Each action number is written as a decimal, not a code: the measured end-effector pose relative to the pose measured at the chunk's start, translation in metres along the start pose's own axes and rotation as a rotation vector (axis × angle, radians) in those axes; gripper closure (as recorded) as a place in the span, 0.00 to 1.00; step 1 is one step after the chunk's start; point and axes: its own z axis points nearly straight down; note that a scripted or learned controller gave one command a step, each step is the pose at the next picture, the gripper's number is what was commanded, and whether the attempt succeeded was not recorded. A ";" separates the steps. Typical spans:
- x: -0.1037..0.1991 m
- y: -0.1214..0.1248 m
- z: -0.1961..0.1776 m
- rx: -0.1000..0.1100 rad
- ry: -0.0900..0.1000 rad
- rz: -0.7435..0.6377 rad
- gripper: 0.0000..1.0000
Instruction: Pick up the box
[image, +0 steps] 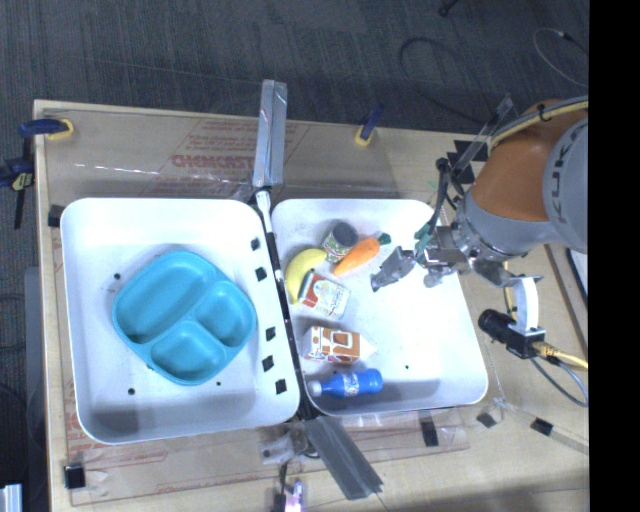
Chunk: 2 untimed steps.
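Wooden bench (140, 130), dark carpet (150, 40) behind

A pale wooden bench (150, 140) fills most of the scene, with faded red lettering on its far part. Beyond its far edge lies dark grey carpeted floor (300, 40) — thin black cables (440, 48) loop across it at far right.
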 end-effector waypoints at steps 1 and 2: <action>0.063 0.018 0.136 0.000 -0.001 0.103 0.00; 0.063 0.018 0.127 0.003 -0.001 0.101 1.00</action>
